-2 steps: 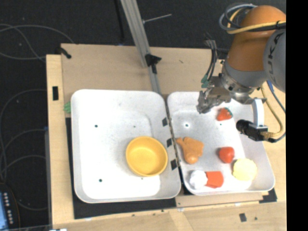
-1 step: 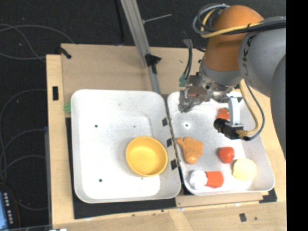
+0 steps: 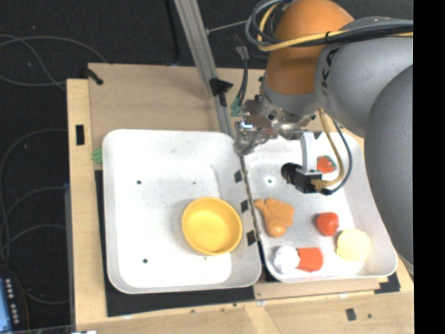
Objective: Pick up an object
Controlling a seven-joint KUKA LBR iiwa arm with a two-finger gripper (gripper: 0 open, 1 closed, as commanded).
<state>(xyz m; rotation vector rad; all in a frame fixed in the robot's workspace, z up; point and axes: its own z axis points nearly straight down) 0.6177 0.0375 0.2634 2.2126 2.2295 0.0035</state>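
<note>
- Objects sit in the right bin [image 3: 375, 218]: a tan, lumpy piece [image 3: 276, 215] with its long axis slanting from upper left to lower right, a red ball [image 3: 327, 223], a pale yellow round [image 3: 353, 245], an orange block [image 3: 310, 258], a white lump [image 3: 286, 257].
- Gripper [image 3: 247, 139] hangs over the divide between the bins, at their far end, well apart from these objects; whether it is open is unclear.
- Arm bends in from the right, orange band [image 3: 306, 40] uppermost.
- Left bin [image 3: 139, 165] holds a smooth yellow bowl [image 3: 211, 225].
</note>
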